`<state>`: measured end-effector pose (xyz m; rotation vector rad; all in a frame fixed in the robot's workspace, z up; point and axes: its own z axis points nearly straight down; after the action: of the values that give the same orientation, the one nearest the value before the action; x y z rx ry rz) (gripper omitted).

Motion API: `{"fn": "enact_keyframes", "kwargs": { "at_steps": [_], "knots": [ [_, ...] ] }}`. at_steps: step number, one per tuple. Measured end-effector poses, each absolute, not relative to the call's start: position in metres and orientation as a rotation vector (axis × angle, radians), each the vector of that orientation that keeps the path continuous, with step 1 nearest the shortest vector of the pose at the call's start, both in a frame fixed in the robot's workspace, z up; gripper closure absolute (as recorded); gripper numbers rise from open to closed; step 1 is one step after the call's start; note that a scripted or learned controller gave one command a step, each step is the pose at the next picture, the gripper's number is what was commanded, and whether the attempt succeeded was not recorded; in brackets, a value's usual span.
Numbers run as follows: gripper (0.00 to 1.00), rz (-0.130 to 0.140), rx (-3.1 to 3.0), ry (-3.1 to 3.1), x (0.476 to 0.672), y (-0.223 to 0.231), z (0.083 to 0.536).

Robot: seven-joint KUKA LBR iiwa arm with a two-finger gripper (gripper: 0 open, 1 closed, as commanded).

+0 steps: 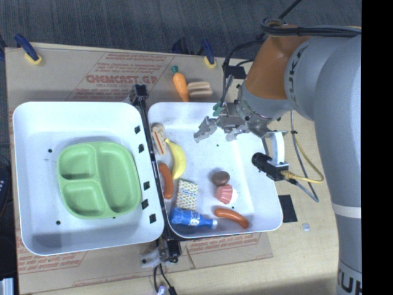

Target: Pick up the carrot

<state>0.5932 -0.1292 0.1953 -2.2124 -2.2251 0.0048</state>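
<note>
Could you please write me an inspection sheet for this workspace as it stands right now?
Surface: two white bins side by side on a board; left bin, right bin.
Job's things: carrot lies outside the bins, on the board above the right bin, beside a small tan block.
Clutter: green divided tray in left bin; banana, blue bottle, sausage and other toy food in right bin.
Grippers: gripper hovers over the right bin, nothing between its fingers.
Cables: yellow cable by the arm.
Surroundings: blue clamp at the board's corner.
</note>
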Motion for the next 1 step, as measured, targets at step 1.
{"fn": "enact_keyframes", "kwargs": {
  "at_steps": [1],
  "knots": [
    [0.0,0.007,-2.286,-2.146,0.5496,-0.0931,0.1085]
  ]
}}
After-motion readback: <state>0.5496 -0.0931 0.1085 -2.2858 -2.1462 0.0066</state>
